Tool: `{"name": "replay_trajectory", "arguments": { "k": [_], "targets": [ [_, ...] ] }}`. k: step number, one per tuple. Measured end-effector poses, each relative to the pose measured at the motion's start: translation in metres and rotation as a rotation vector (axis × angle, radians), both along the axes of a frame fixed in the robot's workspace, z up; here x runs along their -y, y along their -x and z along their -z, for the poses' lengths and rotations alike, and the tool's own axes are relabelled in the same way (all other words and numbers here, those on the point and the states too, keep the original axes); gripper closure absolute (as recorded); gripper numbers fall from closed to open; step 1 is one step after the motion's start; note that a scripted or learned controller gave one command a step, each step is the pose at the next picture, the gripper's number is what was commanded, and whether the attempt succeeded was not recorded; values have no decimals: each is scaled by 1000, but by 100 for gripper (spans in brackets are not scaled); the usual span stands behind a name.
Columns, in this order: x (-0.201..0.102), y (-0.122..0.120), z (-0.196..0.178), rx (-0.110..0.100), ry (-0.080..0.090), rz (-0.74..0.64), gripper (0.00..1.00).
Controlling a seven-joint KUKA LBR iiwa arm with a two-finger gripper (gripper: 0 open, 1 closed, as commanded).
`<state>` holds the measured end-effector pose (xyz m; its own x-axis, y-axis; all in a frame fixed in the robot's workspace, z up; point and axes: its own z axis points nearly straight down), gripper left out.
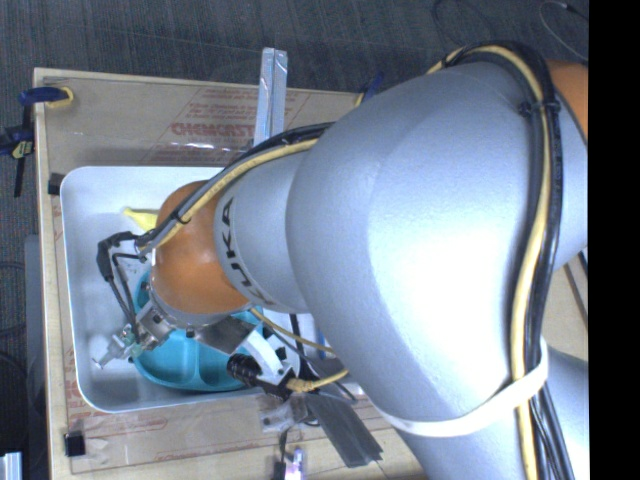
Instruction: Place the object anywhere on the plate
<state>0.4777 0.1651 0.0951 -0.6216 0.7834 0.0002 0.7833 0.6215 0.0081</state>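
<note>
A turquoise plate (pixel 190 370) lies in the near part of the left white bin (pixel 80 268), and the arm covers much of it. My gripper (pixel 122 346) hangs low over the plate's left rim, just above the bin floor. I cannot make out anything held in it. A small yellow object (pixel 140 214) peeks out from behind the orange wrist band (pixel 195 263) further back in the bin; most of it is hidden. The grey arm hides the bin's right part and everything to its right.
The bin's left wall runs close to the gripper's left side. A blue clamp (pixel 45 96) sits on the bench's far left corner. A metal bar (pixel 272 93) stands behind the bin. Black cables (pixel 115 253) loop beside the wrist.
</note>
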Motion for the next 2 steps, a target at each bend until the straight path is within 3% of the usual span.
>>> {"name": "replay_trajectory", "arguments": {
  "k": [1,2],
  "targets": [
    [-15,-4,0,10,-3,553,0],
    [-38,3,-100,-14,5,1192,0]
  ]
}}
